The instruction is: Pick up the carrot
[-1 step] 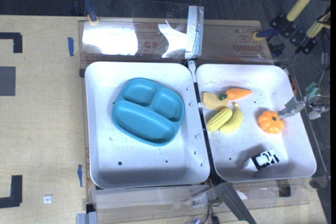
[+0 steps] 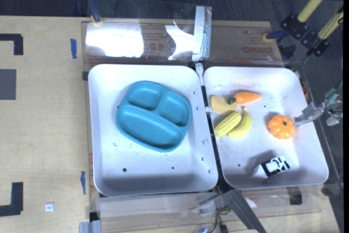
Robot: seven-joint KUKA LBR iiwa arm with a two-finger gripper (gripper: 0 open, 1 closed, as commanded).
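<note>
Two white bins sit side by side under my camera, and I start at the near edge. In the right bin [image 2: 313, 172], at about 6 o'clock from its middle, I see a small black-and-white block [image 2: 274, 166] close to the front wall. Farther up, a pumpkin [image 2: 281, 126] lies at 3 o'clock in that bin, and the gripper [image 2: 312, 113] pokes in over the right rim just beside it, at the pumpkin's 2 o'clock; I cannot tell how its fingers stand from here. A banana bunch [image 2: 234, 124] lies near the bin's middle-left. Just past it, at its 12 o'clock, is the carrot [image 2: 245, 98], lying flat with its green end pointing toward 9 o'clock, touching a pale yellow piece [image 2: 220, 105] on that side. The carrot is well apart from the gripper. In the left bin [image 2: 103, 133] I see a blue divided plate [image 2: 154, 115] around the middle, tilted diagonally.
</note>
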